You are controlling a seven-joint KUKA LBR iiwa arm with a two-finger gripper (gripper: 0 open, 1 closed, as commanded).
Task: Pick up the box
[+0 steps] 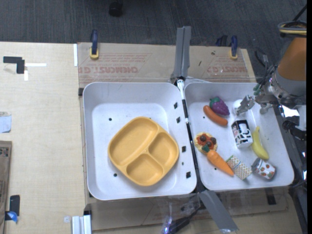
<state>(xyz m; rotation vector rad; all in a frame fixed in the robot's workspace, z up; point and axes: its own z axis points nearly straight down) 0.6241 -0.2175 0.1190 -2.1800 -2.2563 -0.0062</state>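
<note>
The box is small, with a checkered tan and green pattern. It lies in the right bin near the front wall, touching the thick end of a toy carrot. My gripper hangs over the back right part of that bin, well behind the box and above a black can. Its fingers stand apart, open, with nothing between them.
Around the box in the right bin lie a banana, a small printed can, a toy pizza, a sausage and purple grapes. The left bin holds a yellow divided plate.
</note>
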